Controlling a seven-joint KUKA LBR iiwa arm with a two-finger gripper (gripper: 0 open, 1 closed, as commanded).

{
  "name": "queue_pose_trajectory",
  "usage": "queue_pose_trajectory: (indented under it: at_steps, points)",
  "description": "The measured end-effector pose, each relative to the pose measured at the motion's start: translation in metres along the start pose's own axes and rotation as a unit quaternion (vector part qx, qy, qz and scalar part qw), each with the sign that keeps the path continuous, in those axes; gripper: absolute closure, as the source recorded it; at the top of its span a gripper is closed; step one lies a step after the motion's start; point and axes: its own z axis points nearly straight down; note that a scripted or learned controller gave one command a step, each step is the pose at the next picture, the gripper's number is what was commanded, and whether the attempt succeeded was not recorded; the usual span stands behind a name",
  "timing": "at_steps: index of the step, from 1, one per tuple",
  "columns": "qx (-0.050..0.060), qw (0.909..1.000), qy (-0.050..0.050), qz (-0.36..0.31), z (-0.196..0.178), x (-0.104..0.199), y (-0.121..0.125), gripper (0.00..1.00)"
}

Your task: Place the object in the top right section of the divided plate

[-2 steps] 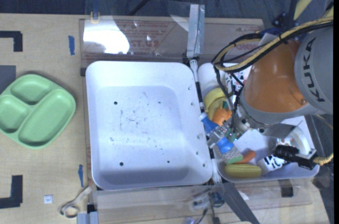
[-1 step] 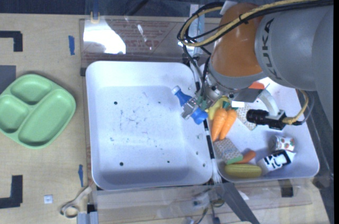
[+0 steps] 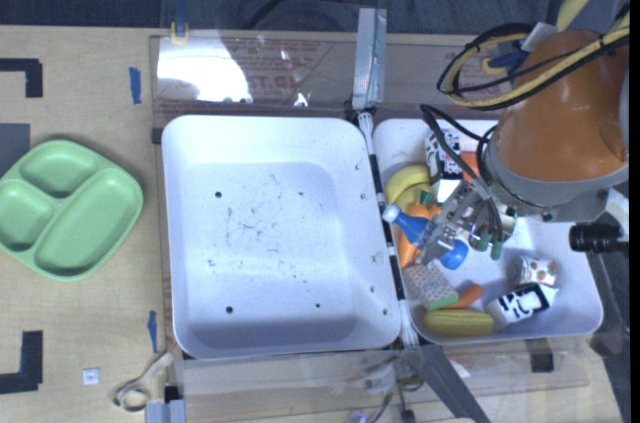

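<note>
Blue bottle [image 3: 425,236] with an orange cap lies among toys at nine o'clock in the right bin [image 3: 585,311], probably light, stiff, slippery plastic; grasp its body. Whether gripper [image 3: 440,239] clamps it, I cannot tell.

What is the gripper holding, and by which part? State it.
It cannot be told. The gripper sits low among the toys in the right bin, over the blue bottle, but no object shows clearly between its fingers.
</note>
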Motion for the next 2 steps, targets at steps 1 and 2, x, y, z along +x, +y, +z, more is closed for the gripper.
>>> queue_pose_trajectory:
  at_steps: [1, 2]
  points:
    - [-0.002, 0.9719, -0.003, -0.235, 0.021, -0.061, 0.067, 1.00]
    - [-0.001, 0.9569, -0.001, -0.291, -0.024, -0.036, 0.004, 1.00]
